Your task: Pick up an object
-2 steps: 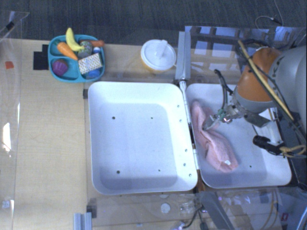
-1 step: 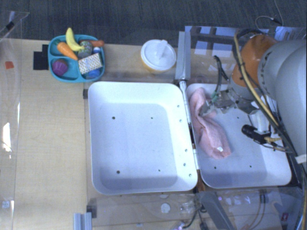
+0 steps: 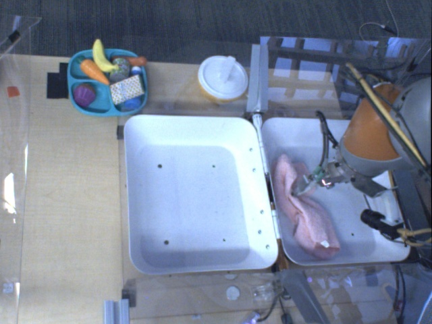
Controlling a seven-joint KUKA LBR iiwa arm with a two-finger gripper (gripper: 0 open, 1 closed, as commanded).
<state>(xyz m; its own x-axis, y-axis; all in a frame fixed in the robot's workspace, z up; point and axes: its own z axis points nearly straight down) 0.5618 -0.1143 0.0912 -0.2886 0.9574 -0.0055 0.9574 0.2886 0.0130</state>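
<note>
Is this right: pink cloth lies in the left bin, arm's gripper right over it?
Wrong bin. In the camera view the pink cloth lies in the right bin, against its left wall. The gripper is over the cloth, as you said.

A robotics lab: a wooden desk point(image 3: 67, 201) with two white bins point(image 3: 192, 194), an aluminium frame point(image 3: 324, 59) far right, loose cables point(image 3: 378, 29), dark carpet point(image 3: 169, 9).

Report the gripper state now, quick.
Gripper: down in the right bin, at the upper edge of the pink cloth; whether it is open, closed or holding the cloth cannot be told.
</note>
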